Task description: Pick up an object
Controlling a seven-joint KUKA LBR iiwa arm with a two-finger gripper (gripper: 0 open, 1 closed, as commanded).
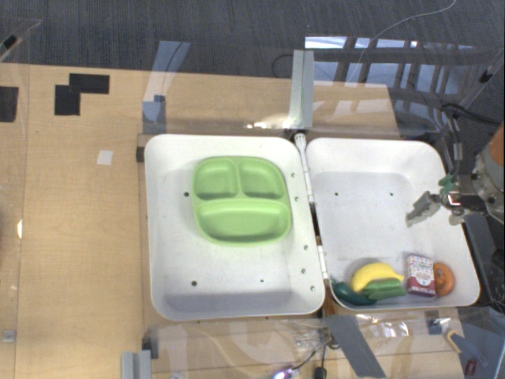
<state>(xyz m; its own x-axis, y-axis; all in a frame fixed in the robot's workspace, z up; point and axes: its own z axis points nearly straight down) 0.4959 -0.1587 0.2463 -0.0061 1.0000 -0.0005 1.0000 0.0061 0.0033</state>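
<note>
Above the right bin [371, 172], at its right edge, the gripper [436, 205] hangs with fingers spread and nothing between them, so it should drop squarely over the yellow banana [375, 275] lying by the bin's near wall before closing.

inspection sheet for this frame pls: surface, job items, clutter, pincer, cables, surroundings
Surface: two white bins side by side, left bin, right bin, on a wooden bench.
Job's things: banana, green vegetable, small carton, orange fruit, bunched in the right bin's near corner.
Clutter: green divided tray in the left bin.
Grippers: pincer over the right bin's right side, nothing between its fingers.
Cables: white cable on the floor behind.
Surroundings: dark carpet.
</note>
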